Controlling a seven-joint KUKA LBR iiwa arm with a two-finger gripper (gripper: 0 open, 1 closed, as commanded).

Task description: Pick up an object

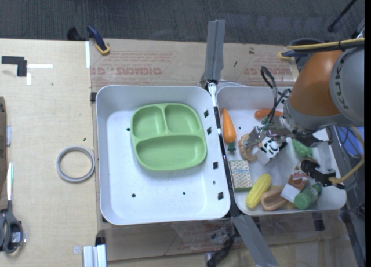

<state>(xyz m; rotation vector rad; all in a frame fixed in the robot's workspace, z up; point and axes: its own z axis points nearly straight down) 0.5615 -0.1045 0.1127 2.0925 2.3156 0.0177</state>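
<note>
Pick not yet finished: the gripper [262,143] is down among the toys in the right bin [333,205].
I cannot tell its grip; carrot [228,125], corn [258,190] lie free.

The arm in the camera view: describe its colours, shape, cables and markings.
The arm is a thick, rounded grey body with a broad orange band above the wrist. Dark lettering runs along the grey casing by the frame's right edge, cut off and unreadable. Black cables loop beside the wrist, and a yellow hose passes above it. The pincer is a darker, compact metal assembly with a black-and-white patterned part.
</note>
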